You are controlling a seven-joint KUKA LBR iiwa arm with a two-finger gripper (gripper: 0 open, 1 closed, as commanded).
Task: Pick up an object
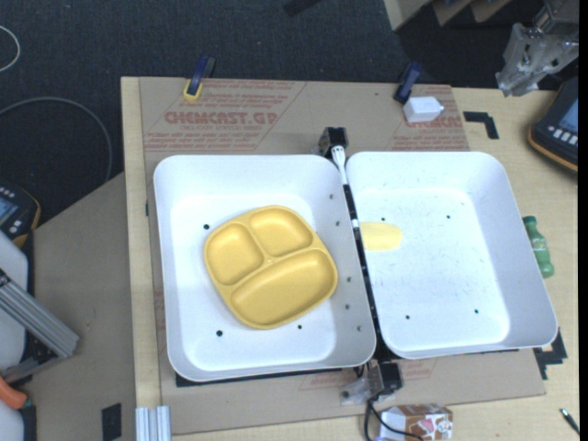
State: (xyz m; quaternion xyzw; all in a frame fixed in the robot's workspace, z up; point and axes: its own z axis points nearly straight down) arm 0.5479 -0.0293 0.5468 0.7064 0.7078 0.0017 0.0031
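Currently parked top right, jaws' state impossible to tell. Down-left lies plate (269, 266) in left bin (170, 200), long axis slanting down-right; nearer, yellow piece (379, 236) in right bin (501, 200).

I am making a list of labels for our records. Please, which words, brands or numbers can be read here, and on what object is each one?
"CHEMCAST GP", red print on the brown board behind the left bin.
Red print behind the right bin: too blurred to read.
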